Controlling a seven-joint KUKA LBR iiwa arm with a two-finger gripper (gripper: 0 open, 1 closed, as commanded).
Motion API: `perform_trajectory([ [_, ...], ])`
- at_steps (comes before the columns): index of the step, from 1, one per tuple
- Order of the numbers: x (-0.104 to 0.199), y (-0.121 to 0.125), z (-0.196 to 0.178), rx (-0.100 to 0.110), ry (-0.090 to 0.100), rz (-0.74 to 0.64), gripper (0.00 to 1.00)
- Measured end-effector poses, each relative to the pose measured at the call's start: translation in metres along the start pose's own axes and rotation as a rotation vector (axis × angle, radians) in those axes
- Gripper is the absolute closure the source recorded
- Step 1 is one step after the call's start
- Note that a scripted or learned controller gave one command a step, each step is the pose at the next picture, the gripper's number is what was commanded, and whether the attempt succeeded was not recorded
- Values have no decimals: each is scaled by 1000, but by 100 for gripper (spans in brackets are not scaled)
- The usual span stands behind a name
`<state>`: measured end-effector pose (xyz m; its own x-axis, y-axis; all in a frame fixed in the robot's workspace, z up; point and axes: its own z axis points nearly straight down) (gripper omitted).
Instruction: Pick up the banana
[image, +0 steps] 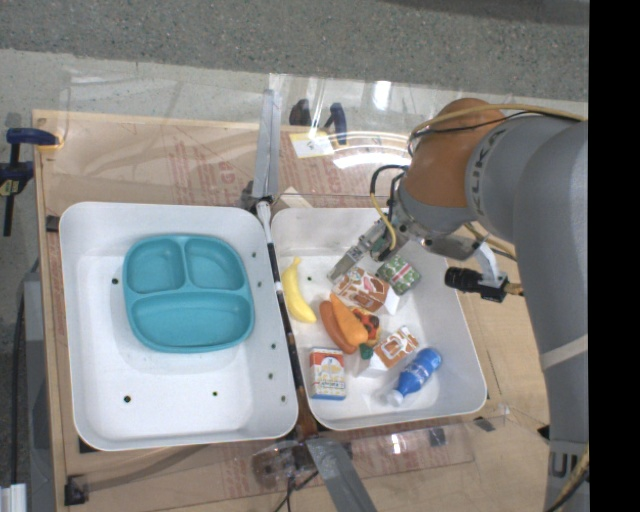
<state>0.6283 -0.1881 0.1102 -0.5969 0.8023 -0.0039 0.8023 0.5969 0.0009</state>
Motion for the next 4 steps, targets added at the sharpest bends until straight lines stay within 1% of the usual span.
perform_trajectory([
  [1,89,19,-80,0,2,-294,0],
  [2,50,19,10,1,3,-474,0],
  [3,85,-20,14,2,-25,-421,0],
  [4,18,-20,-12,-1,-2,-132,0],
])
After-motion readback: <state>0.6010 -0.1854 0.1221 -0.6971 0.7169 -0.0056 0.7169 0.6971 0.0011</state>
